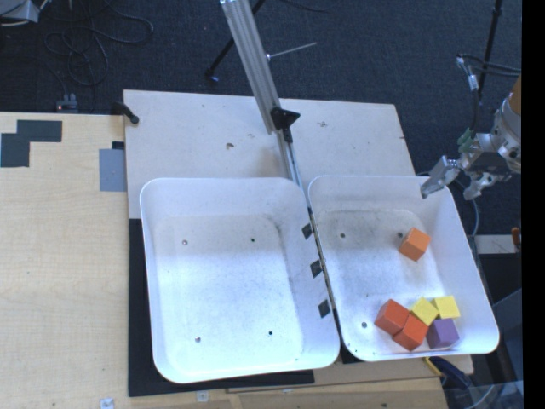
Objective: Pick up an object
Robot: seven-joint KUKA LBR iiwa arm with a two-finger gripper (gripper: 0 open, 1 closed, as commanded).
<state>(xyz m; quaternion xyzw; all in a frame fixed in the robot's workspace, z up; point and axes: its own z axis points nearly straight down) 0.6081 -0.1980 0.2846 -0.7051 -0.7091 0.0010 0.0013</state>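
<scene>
I see the gripper (444,177) hovering over the right bin's (477,267) far right corner — whether its jaws are apart, I cannot tell. An orange cube (415,244) lies alone below it — four more blocks cluster at the near edge.

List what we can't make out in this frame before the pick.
- Gripper, camera view: small and blurred at the right bin's far corner; finger state unreadable.
- Arm: cut off by the right edge past the wrist.
- Purple block: partly hidden behind the yellow blocks; full shape unclear.
- Red blocks: packed together; touching or stacked, can't tell.
- Orange block: in full view, alone.
</scene>
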